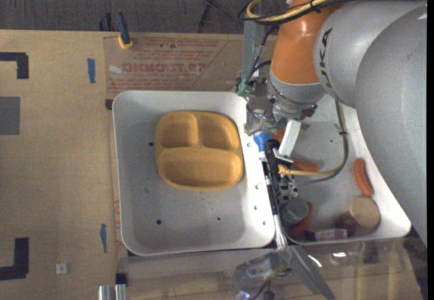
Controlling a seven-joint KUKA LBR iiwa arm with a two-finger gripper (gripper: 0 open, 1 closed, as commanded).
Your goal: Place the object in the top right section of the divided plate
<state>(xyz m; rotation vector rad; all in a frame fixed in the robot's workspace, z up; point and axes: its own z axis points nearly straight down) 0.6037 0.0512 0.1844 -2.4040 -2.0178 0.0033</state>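
Note:
A yellow divided plate [199, 150] lies in the left white bin [135, 176], with two small sections on its far side and one large section on its near side; nothing lies in it. My gripper [260, 130] hangs over the left edge of the right bin [393, 214], just right of the plate. A small blue thing [260, 140] shows right beneath the gripper; I cannot tell whether it is held. The arm hides much of the right bin.
In the right bin lie an orange carrot-like stick [305, 167], a reddish sausage [363, 177], a round tan piece [365, 212], a pink box [332, 233] and a grey round thing with a red rim [296, 213]. The wall between the bins runs under the gripper.

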